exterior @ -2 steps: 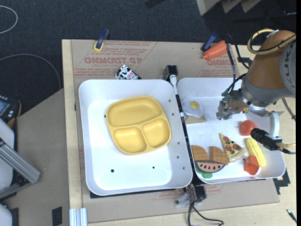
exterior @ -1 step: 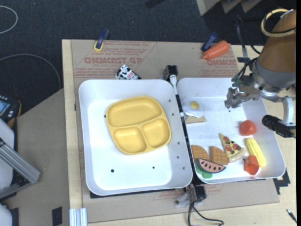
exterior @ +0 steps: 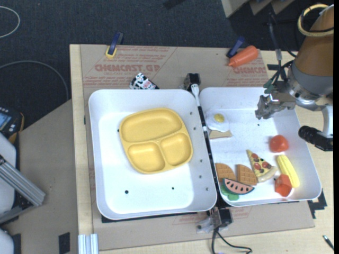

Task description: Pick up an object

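The arm [exterior: 313,57] enters from the upper right of the frame, and its jaws [exterior: 266,110] hang over the upper part of the right bin [exterior: 238,97], near that bin's back wall. Whether the jaws are released or clenched cannot be told; nothing is visible between them. The toy foods lie below and left of the jaws, all apart from them. Nearest is the egg [exterior: 218,119], to the left of the jaws near the bin's left wall, with a tan slice [exterior: 221,134] just below it. The tomato [exterior: 279,143] lies below and slightly right of the jaws. Further down sit the pizza slice [exterior: 260,164], the corn [exterior: 287,169] and a red piece [exterior: 283,186] touching the corn's lower end. At the lower left of this bin lie two waffle pieces [exterior: 235,172] and a watermelon slice [exterior: 236,187], touching one another. The left bin [exterior: 106,194] holds a yellow divided plate [exterior: 154,139], upright, in its upper middle. On the worktop [exterior: 159,67] behind the bins lie an orange clamp [exterior: 242,56], a yellow-tipped clamp [exterior: 112,46] and a small black-and-white item [exterior: 142,81].
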Controlling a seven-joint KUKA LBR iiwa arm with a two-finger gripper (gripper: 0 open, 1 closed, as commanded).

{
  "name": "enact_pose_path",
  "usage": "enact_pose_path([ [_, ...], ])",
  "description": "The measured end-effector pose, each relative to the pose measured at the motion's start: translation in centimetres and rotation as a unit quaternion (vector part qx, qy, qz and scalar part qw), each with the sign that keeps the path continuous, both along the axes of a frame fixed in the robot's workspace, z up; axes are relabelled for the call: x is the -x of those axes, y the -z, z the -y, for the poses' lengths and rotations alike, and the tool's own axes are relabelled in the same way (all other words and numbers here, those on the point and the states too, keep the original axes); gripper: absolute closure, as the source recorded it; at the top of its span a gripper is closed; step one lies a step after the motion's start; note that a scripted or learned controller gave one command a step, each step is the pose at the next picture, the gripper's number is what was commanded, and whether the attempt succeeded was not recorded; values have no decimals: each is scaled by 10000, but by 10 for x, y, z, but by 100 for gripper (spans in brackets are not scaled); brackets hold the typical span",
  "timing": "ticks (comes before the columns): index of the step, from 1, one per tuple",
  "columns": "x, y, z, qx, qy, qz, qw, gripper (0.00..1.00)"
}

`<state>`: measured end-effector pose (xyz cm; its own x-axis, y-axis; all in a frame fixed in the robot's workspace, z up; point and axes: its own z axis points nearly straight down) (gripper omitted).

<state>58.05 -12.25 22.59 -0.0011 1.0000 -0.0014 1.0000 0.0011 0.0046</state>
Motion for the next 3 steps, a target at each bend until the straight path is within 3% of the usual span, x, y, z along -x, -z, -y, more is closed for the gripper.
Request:
enact_pose_path([
  [1,15,8,-54,-19,-18,-42,10000,100],
  [2,9,-9,-55,-4,-2,-4,10000,100],
  [3,4,12,-52,-9,9,-42,10000,100],
])
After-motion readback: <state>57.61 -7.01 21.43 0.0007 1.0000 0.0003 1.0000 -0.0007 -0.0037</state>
